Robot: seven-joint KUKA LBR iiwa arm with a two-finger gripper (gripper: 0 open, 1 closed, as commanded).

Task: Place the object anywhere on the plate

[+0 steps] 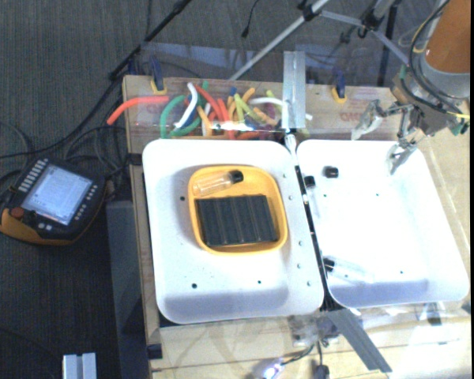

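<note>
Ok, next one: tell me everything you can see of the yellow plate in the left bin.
The yellow plate is a squarish, round-cornered tray with a raised rim, plastic by the look of it. It lies flat in the left bin, toward the bin's far side. A dark ribbed insert covers most of its floor. A small clear vial with a black cap lies on its side along the plate's far edge, on the plate.

Wooden bench (221, 346), 2 white bins (221, 290) (395, 235) side by side, coloured cables (213, 109) behind
</note>
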